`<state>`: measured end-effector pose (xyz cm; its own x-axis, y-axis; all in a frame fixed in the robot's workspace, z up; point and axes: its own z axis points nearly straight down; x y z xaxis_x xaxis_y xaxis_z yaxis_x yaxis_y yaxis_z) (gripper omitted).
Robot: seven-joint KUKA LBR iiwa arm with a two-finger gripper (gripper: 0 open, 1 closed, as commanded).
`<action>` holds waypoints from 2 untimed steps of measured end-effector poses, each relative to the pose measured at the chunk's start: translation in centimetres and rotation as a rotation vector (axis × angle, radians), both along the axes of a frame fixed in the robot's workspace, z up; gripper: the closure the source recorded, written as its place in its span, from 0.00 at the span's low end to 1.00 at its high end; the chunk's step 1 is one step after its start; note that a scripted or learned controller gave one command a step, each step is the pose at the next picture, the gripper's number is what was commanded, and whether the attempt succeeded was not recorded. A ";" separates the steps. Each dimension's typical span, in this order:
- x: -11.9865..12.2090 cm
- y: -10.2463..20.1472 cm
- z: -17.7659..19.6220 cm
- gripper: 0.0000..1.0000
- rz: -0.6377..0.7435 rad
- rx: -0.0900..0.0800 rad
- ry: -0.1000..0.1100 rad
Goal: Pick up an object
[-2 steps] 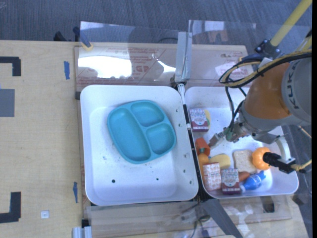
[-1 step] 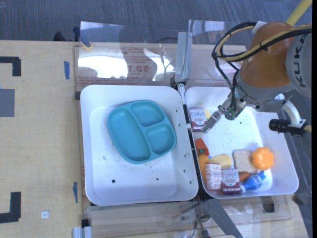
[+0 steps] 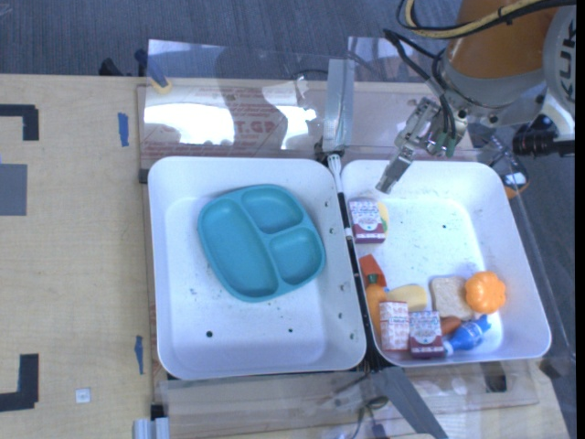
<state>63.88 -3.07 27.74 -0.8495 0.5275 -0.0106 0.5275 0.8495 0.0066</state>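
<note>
Claw point(image 3: 391, 177): grey two-finger unit on the arm point(image 3: 498, 35), hanging over the far left corner of the right bin point(image 3: 462, 218). Whether its fingers are spread or closed cannot be told from this angle; nothing is seen between them.

Small red-and-white carton point(image 3: 366, 219): nearest item to the claw, lying just below it against the right bin's left wall, apart from the claw.

Orange carrot-like piece point(image 3: 370, 271): below that carton, along the same wall.

Cluster at the near side of the right bin, items touching or overlapping: yellow wedge point(image 3: 409, 295); slice of bread point(image 3: 450, 295); orange ball point(image 3: 485, 292); two more red-and-white cartons point(image 3: 394, 326) point(image 3: 426, 331); blue piece point(image 3: 468, 335), partly hidden.

Left bin point(image 3: 183, 327): white, shallow, beside the right bin, holding a teal divided plate point(image 3: 262, 240) with three compartments, set roughly at its middle.

Table point(image 3: 69, 245): pale wood, carrying both bins, with black and blue tape marks on its left part.
</note>
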 end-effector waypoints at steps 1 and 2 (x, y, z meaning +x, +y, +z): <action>0.8 -1.7 11.8 0.00 0.045 -0.002 -0.006; -0.9 -1.2 1.8 0.00 0.476 -0.001 0.013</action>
